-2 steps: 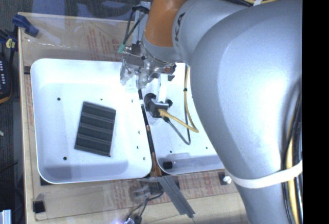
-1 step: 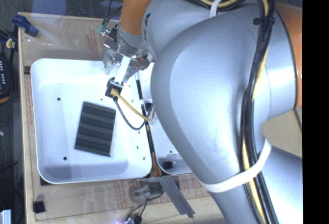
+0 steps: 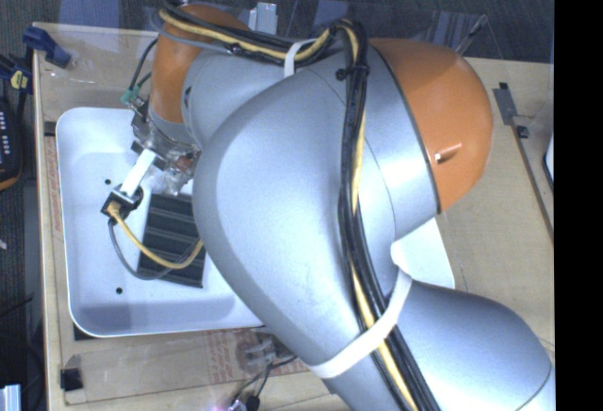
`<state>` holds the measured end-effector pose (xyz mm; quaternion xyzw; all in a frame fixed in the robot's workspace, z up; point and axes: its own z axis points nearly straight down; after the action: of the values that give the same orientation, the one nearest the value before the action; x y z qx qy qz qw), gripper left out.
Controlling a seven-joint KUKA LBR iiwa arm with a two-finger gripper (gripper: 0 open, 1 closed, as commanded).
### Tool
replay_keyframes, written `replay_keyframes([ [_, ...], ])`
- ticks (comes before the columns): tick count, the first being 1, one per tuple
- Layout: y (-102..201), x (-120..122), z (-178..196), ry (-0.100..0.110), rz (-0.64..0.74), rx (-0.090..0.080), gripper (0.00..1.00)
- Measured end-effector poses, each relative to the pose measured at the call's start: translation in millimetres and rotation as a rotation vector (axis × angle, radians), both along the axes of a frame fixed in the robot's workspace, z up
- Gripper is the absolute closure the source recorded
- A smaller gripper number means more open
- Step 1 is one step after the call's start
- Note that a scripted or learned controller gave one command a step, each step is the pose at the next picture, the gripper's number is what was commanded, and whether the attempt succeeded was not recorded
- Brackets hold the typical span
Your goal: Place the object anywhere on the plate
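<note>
My arm reaches across the bench, its grey body and orange band covering most of the scene. The gripper [image 3: 172, 175] hangs low over the left white bin [image 3: 80, 211], near its upper middle. Just below the gripper, a dark ribbed rectangular slab [image 3: 174, 235] lies flat on the bin floor, its right side hidden by the arm. I cannot tell whether anything is held in the gripper, because the wrist hides it from above.
A yellow cable [image 3: 141, 260] loops from a black connector [image 3: 119, 205] beside the wrist, down across the slab. A small dark speck [image 3: 120, 290] lies on the bin floor. The bin's left and lower floor is bare white. The wooden bench [image 3: 509, 117] shows on the right.
</note>
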<state>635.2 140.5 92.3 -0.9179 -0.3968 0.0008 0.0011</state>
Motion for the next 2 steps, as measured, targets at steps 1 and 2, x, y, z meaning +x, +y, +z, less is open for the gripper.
replay_keyframes([
  [1,-18.1,-16.1,0.7,0.000,0.374,0.001,1.00],
  [2,-6.3,-55.1,2.7,-0.006,0.129,-0.001,1.00],
])
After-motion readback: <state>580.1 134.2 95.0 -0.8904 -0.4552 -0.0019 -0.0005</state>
